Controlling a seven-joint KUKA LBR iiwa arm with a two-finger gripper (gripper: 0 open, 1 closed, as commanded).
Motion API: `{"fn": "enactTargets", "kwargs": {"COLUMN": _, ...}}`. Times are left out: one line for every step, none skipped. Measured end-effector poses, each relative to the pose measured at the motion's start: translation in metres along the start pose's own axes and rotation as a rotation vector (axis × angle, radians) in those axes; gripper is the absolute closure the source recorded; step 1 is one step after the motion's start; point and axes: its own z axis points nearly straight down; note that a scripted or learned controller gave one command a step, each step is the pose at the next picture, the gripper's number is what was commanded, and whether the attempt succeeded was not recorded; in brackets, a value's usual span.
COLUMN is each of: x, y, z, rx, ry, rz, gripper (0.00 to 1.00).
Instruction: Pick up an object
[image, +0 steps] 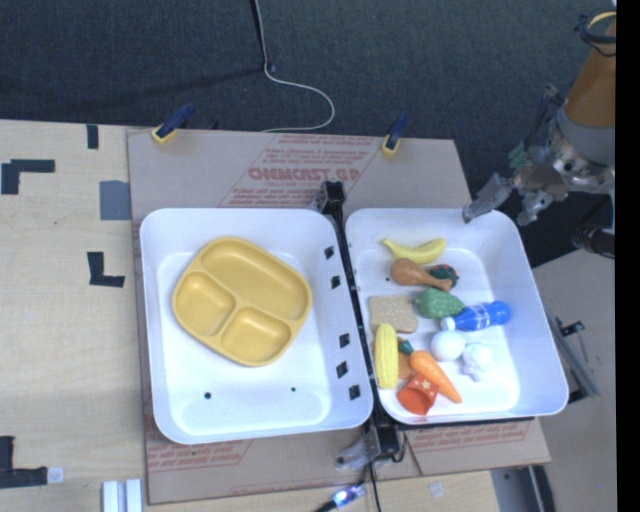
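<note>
A sheet of brown cardboard (300, 175) lies under both bins on the pale wooden worktop (60, 330). It bears red printed writing along its far part; the largest line seems to read "CHEMCAST GP", though the letters are faint and the smaller lines are too small to read. Two clamps with blue and yellow grips (172, 123) pin its far edge. Black tape marks (100, 270) sit on the worktop at left. Beyond the worktop the floor is dark blue-grey carpet (130, 50), with a thin cable (300, 85) looping across it.

The left bin (180, 400) holds a yellow divided plate (240, 298). The right bin (530, 320) holds the toy foods, grouped near its middle: a banana (415, 249) farthest, a brown drumstick (420, 272) just near of it, a green leafy piece (438, 303), a tan cracker-like square (392, 313), a blue and white bottle (480, 318), a corn cob (385, 354), a carrot (434, 373), a red piece (414, 399) at the near edge, and white pieces (455, 347) between.

The hand (505, 200) hangs over the far right corner of the right bin, apart from the foods, fingers spread and holding nothing.
</note>
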Motion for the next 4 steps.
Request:
{"fn": "enactTargets", "kwargs": {"x": 0.001, "y": 0.002, "z": -0.007, "rx": -0.011, "ry": -0.003, "rz": -0.003, "gripper": 0.00}}
{"fn": "enactTargets", "kwargs": {"x": -0.005, "y": 0.003, "z": 0.057, "rx": -0.006, "ry": -0.002, "rz": -0.003, "gripper": 0.00}}
{"fn": "enactTargets", "kwargs": {"x": -0.007, "y": -0.005, "z": 0.121, "rx": -0.004, "ry": -0.002, "rz": -0.003, "gripper": 0.00}}
{"fn": "enactTargets", "kwargs": {"x": -0.005, "y": -0.005, "z": 0.166, "rx": -0.010, "ry": -0.004, "rz": -0.006, "gripper": 0.00}}
